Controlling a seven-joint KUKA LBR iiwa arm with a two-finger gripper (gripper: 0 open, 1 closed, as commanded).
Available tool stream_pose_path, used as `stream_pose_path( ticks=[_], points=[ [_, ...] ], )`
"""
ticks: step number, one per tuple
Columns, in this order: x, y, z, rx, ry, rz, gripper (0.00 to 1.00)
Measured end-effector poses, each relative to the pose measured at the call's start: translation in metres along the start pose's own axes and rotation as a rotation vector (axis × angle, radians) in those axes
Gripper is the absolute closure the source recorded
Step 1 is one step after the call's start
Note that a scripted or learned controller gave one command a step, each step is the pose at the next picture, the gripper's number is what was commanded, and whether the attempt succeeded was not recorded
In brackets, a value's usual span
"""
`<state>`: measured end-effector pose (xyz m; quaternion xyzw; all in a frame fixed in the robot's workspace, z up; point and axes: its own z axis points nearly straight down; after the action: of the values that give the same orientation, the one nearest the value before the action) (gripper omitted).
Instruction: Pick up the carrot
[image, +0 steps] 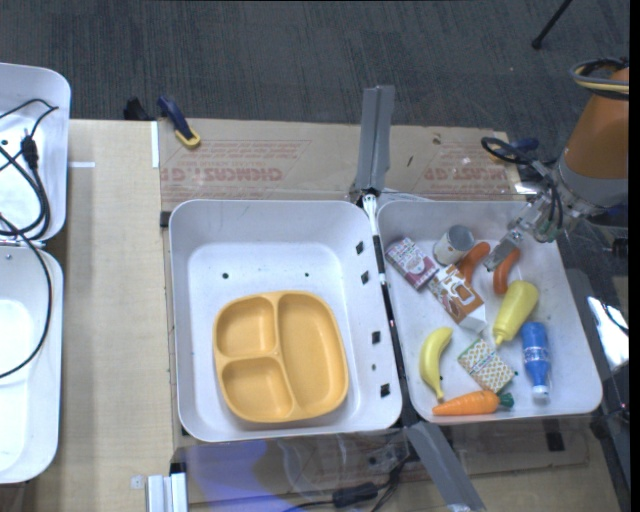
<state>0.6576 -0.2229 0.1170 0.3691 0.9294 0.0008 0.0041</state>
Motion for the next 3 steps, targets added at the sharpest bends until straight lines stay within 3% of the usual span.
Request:
stream_pose_path(
  ticks=[1, 2, 3],
  points=[
    [0.005, -0.003, 0.024, 0.003, 0.004, -0.104, 0.00],
    [0.004, -0.001, 0.012, -0.001, -0.002, -0.103, 1.00],
    [0.004, -0.002, 0.012, -0.001, -0.002, -0.102, 0.00]
  ],
)
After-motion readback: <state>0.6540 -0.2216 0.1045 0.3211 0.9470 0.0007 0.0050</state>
